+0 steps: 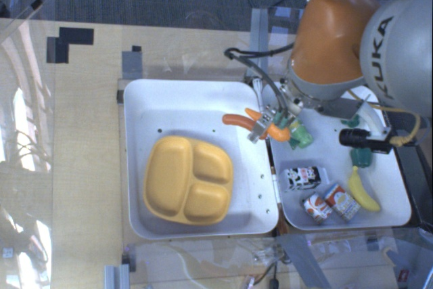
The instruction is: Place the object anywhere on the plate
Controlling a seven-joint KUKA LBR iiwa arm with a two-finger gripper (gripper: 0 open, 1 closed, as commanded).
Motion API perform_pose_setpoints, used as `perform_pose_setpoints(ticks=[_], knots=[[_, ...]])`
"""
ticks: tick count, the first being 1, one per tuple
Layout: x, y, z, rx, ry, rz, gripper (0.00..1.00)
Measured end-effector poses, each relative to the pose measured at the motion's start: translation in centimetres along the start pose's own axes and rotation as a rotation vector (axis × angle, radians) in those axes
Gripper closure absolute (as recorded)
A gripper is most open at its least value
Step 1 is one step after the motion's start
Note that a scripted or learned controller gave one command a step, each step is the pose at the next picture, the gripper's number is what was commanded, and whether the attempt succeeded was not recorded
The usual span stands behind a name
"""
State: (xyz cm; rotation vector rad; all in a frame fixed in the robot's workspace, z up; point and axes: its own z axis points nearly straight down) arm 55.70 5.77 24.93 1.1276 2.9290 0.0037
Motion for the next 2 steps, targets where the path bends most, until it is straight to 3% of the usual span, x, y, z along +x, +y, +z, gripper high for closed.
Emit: perform_pose_setpoints(ticks=[1,2], knots=[[4.88,3.44,4.99,0.0,0.001,-0.247,1.0],[4.84,3.42,4.97,0.0,0.001,-0.245,0.0]])
